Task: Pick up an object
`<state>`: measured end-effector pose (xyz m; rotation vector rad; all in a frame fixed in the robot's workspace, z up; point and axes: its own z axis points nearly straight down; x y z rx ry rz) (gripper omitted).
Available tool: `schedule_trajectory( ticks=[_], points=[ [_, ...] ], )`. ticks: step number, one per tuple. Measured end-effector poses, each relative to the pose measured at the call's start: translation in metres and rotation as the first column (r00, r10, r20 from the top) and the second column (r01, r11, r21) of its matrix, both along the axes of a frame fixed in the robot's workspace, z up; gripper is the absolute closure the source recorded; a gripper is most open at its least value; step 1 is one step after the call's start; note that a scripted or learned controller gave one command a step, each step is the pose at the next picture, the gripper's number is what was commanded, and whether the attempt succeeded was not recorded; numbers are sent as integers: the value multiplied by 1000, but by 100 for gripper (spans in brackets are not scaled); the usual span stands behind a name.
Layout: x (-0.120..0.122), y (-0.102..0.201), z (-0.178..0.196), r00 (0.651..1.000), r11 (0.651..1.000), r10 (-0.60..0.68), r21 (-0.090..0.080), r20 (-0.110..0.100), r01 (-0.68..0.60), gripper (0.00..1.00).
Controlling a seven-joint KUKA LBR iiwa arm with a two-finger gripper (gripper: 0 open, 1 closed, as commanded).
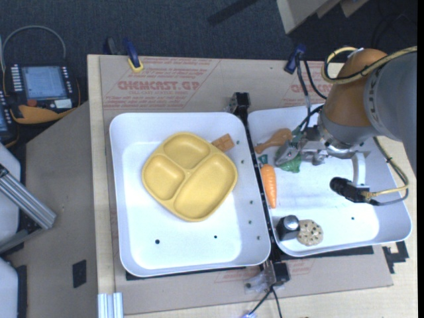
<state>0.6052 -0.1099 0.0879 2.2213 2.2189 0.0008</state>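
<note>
bins were seen from above at a slant: a left white bin bearing a yellow three-compartment plate, with a small brown block touching the plate's upper right edge, and a right white bin into which the grey arm was reached from the right. the gripper was lowered over the upper left part of the right bin, just above a small green item and beside a tan, drumstick-shaped toy; whether anything was pinched could not be told.

an orange toy carrot was laid lengthwise along the right bin's left wall, just below the gripper. a cookie-like disc and a dark round piece with a pale top were set touching each other near the bin's lower edge.

the carrot was judged the likeliest object: light, stiff, probably smooth plastic and somewhat slippery, not fragile. it would best be taken across its thicker upper half, the fingers set crosswise to its length, though the nearby wall was judged a risk to one finger's clearance.
</note>
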Motion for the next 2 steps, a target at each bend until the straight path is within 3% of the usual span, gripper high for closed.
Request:
schedule_trajectory(
  ticks=[1, 2],
  points=[
    [5, 2, 17, 1000, 1000, 1, 2, 15, -1, 100],
    [10, 3, 81, 1000, 1000, 3, -1, 5, -3, 100]
  ],
)
